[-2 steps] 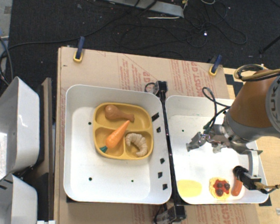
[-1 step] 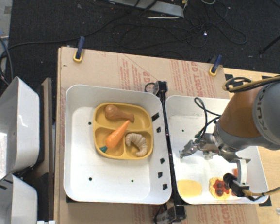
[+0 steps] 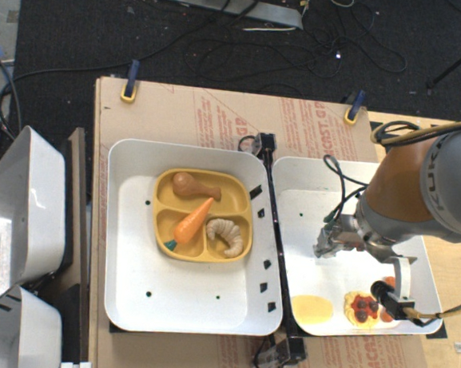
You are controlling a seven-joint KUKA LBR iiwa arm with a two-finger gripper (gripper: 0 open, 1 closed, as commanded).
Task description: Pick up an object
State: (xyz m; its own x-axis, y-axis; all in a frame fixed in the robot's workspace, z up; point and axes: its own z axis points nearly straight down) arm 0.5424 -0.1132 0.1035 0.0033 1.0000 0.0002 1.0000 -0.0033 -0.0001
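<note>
Nearest the camera, along the front edge of the right bin [image 3: 428, 264], a pale yellow disc [image 3: 313, 309] and a small pizza slice [image 3: 361, 308] are seen lying flat on the floor, just beside each other; either could be taken as the object to pick. Above them the gripper [image 3: 331, 242] is held low over the bare middle of that bin, apart from both pieces, and nothing is seen between its parts; whether it is open or closed cannot be told from this angle. It is judged that the arm [image 3: 423, 184] is posed for a descent, though the spot below it looks bare. In the left bin [image 3: 130, 234] a yellow tray [image 3: 164, 213] is set, its compartments keeping a drumstick [image 3: 194, 186], a carrot [image 3: 193, 221] and a shrimp [image 3: 226, 235] sorted. Farthest off, two clamps [image 3: 129, 90] are fixed at the board's back edge, presumably to hold it still.
</note>
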